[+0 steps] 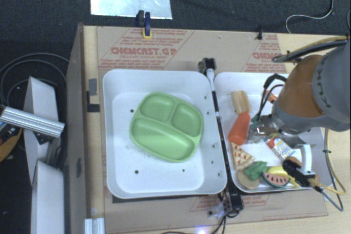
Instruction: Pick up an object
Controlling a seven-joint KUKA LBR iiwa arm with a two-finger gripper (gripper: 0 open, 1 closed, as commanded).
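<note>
Over the right bin (241,84) the end effector (259,130) sits low beside the carrot (239,127), finger state unclear; nothing lifted yet, pick still pending.

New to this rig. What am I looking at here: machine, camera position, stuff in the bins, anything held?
One fixed camera looks down at a slant on a bench with two shallow white bins. The grey arm with the orange band is a robot reaching in from the right; its gripper sits low over the right bin, beside a toy carrot. I can't tell whether it holds anything. That bin also has a tan block, a pizza slice and a watermelon slice. The left bin holds a green divided plate.
</note>
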